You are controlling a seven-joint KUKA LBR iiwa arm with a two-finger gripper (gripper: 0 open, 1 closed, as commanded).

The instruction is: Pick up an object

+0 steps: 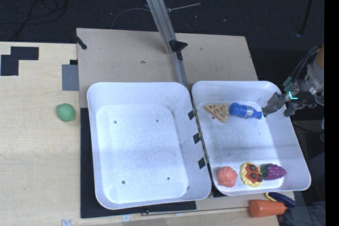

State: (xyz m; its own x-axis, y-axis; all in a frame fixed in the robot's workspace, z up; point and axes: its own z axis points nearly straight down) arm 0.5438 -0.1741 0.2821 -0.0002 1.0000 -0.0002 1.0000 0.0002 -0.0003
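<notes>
The right bin (286,137) holds a blue bottle (246,111) lying on its side near the back, with a tan waffle slice (216,111) just left of it. Along the front wall sit a pinkish-red round fruit (227,176), a yellow and red toy food (251,173) and purple grapes (274,171). My gripper (280,105) hovers over the bin's right rim, just right of the bottle's cap. Its dark fingers (272,104) stand apart, open, with nothing between them.
The left bin (92,108) lies beside the right one, joined by black clips (197,137). A green ball (65,112) rests on the bench left of the bins. An orange carrot toy (266,208) lies outside the right bin's front edge. A metal rail (161,13) slants in from the back.
</notes>
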